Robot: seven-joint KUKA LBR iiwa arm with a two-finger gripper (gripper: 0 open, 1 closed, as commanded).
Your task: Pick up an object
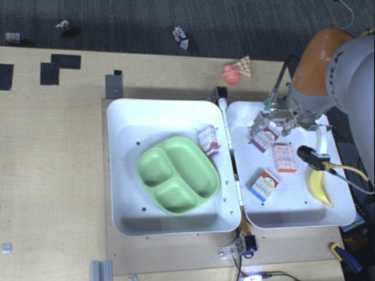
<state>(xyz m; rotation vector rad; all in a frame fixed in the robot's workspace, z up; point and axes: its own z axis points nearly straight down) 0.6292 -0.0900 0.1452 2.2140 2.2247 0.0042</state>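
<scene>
Reaching in from the right, arm (328, 69) angled down over right bin (293, 212); gripper (270, 126) above packet (263, 139), grip state impossible to tell.

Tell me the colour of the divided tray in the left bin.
Light green tray, seen in the camera view.

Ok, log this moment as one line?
gripper: right bin, over red packet | grasp: unclear | left bin: green tray, packet

Grey arm (345, 69) reaching from right, orange-banded wrist, tool (274, 123) pointing down
</scene>
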